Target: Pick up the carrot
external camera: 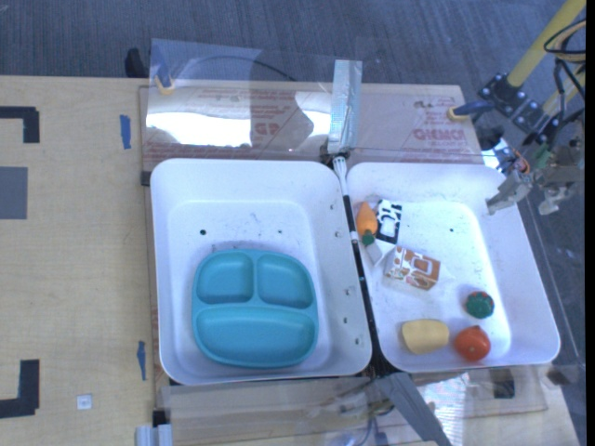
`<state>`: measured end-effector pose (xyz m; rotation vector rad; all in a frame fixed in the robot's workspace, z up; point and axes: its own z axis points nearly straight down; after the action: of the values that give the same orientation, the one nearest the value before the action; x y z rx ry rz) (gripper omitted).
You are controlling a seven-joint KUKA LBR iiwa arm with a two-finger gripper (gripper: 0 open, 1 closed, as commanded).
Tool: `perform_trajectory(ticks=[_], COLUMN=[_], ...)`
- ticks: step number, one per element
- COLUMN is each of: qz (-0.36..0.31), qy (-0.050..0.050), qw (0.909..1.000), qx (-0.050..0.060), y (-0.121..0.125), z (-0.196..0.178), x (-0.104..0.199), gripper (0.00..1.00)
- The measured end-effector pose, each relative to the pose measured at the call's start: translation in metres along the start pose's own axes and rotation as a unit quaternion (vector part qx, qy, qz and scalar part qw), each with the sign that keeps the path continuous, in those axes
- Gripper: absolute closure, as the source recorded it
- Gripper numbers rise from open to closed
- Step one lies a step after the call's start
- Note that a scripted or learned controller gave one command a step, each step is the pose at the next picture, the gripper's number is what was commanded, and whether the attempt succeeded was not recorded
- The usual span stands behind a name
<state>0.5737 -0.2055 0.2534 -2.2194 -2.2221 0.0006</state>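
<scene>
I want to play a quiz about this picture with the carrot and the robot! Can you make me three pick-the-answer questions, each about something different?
1. Where is the carrot?
A. In the right bin, near the wall between the two bins
B. On the blue tray
C. On the wooden bench outside the bins

2. What colour is the divided tray in the left bin?
A. Red
B. Blue-green
C. Yellow

3. What is the carrot's state?
A. Lifted in the air by the gripper
B. Lying in the bin, apart from the gripper
C. Sitting on top of the tomato

Answers:
1. A, the orange carrot lies at the left side of the right bin, beside the divider.
2. B, the tray with three sections is teal.
3. B, the gripper is at the right bin's far right corner, well away from the carrot.
</scene>
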Motion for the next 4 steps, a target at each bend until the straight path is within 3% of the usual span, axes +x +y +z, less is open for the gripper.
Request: perform_trajectory(ticks=[1,2,3,4], qz=[0.045,0.067,-0.008,0.074], qy=[0.001,-0.001,0.0,0.0], qw=[0.999,0.9978,1.0,0.9973], qx=[0.001,-0.004,-0.001,0.001], y=[0.012,0.062,0.01,-0.032], z=[0.016,0.165,0.167,0.149], x=[0.018,0.074,0.065,0.033], gripper=[0.0,0.0,0.0,0.0])
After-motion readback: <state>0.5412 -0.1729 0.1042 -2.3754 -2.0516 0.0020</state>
